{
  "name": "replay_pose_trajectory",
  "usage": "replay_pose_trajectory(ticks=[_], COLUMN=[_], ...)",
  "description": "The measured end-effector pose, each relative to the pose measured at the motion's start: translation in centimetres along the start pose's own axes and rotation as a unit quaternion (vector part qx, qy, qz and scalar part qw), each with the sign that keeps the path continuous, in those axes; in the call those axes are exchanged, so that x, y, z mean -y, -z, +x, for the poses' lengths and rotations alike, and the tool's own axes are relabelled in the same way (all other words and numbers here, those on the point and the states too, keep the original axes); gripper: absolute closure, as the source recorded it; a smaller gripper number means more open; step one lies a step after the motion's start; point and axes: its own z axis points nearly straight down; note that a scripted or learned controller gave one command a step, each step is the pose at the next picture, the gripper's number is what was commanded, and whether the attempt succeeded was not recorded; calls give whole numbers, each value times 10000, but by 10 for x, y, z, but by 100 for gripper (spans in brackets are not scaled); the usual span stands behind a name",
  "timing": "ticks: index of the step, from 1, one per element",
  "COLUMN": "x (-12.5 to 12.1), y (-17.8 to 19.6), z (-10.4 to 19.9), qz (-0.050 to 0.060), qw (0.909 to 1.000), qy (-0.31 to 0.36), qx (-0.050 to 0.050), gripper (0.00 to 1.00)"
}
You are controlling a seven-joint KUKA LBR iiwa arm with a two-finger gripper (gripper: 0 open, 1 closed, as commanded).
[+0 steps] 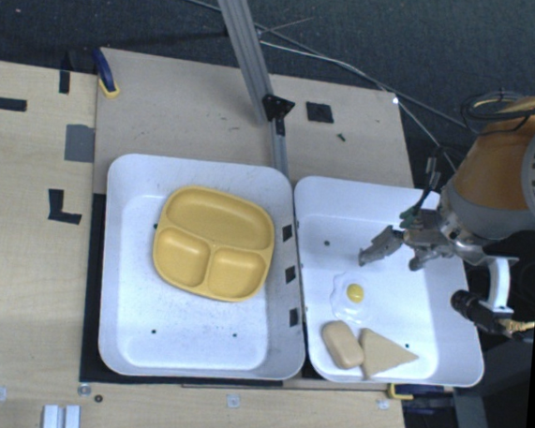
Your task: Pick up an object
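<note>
In the right bin (441, 366), toward the lower right of the frame, lie three toy food pieces. The fried egg (350, 295) (white with a yellow yolk) lies flat near the middle of this bin. Just below it, near the bin's lower edge, a tan bread roll (340, 343) lies beside a tan wedge-shaped piece (386, 352), which looks like a sandwich half or a slice of cheese; the two seem to touch each other.

The tool (398, 251) hangs over the upper part of the right bin, above and a little to the right of the egg. Its two fingers (377, 247) are spread apart, and nothing is between them. The fingers point to the lower left of the frame. Whether the tips touch the bin floor, I cannot tell. The arm (502, 170), grey with an orange band, comes in from the right edge of the frame.

In the left bin (115, 335), at the centre left of the frame, a yellow divided plate (214, 242) with three compartments lies in the upper middle part, the open side up. Both bins stand side by side on the surface (21, 232), which is light wood with some dark tape marks. A grey metal pole (246, 42) crosses the upper middle of the frame at a slant.
</note>
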Motion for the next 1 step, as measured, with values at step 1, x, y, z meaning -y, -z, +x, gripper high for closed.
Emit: replay_pose_trajectory(ticks=[1], x=[-3], y=[7], z=[0], qz=[-62], qw=[10000], qy=[17], qx=[10], gripper=[0])
